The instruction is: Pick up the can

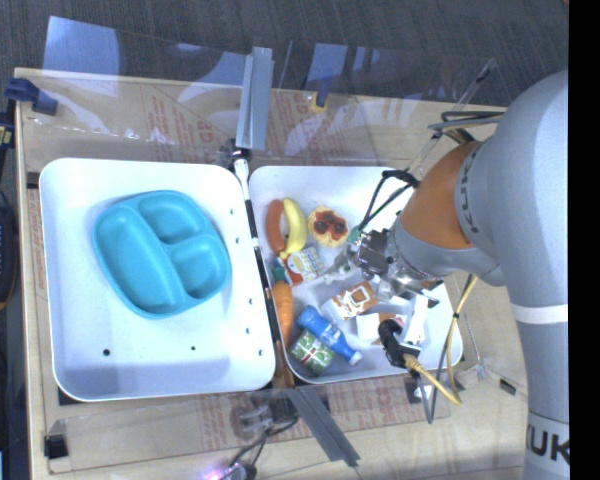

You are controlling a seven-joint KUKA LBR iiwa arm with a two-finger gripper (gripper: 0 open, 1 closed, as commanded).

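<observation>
Can (311,352) lies on its side at the lower edge of the right bin (420,183), lower centre of frame, green/red label, touching a blue bottle (329,332) just above-right. Carrot (283,313) stands along the bin's left wall beside it. Banana (294,224) & hotdog (275,225) farther up. My gripper (372,303) hangs right of the can, over a small carton (354,299); can't tell if fingers are apart or together. Left bin (70,348) w/ blue tray (162,251).

Blue plate (161,252): smooth matt plastic. White bins (65,298): smooth plastic, slight sheen. Can (311,352): glossy printed label. Table (130,118): pale wood-like board.
</observation>
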